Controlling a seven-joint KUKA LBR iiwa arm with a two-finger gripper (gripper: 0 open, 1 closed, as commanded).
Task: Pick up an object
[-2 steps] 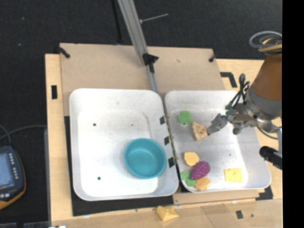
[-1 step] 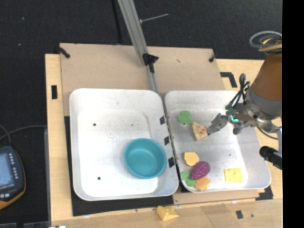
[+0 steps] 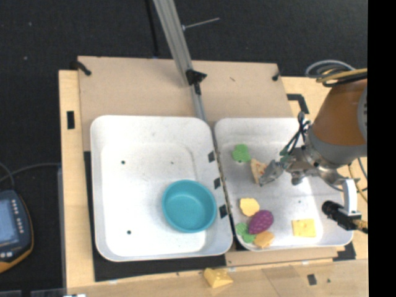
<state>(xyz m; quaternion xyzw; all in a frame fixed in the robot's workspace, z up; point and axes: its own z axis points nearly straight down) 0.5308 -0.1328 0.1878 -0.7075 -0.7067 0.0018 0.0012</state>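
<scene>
Item: pick-up attempt, status at this moment.

Worktop (image 3: 142, 88): pale wooden board bearing two shallow white bins side by side.

Left white bin (image 3: 117, 141): holds one round turquoise plastic bowl (image 3: 188, 205), upright, near the bin's lower right corner.

Right white bin (image 3: 281, 132): holds the small items.
- Green rounded toy piece (image 3: 240, 153), upper left of the bin.
- Pale tan wedge-shaped piece (image 3: 257, 167), just below and right of the green one, touching or just beside the claw tip.
- Yellow rounded piece (image 3: 249, 206), mid-left.
- Purple oval toy (image 3: 261, 220), just below the yellow piece.
- Small orange piece (image 3: 264, 239), at the bin's lower rim, touching the purple oval.
- Small green piece (image 3: 244, 231), beside the purple oval at lower left.
- Flat yellow square block (image 3: 303, 228), lower right, well apart from the rest.

Outside the bins: a yellow wedge piece (image 3: 217, 278) on the worktop below the right bin.

Arm: grey with orange band, reaching in from the right, low over the right bin.

Claw (image 3: 270, 173): down at the bin floor beside the tan wedge. The tip is dark and small here; how wide it stands and whether anything sits in it cannot be told.

Progress, as judged: approach looks done, with the tan wedge the likely target. No object is seen lifted; every item appears to rest on a bin floor. Left to do: a confirmed grip and a lift clear of the bin.
</scene>
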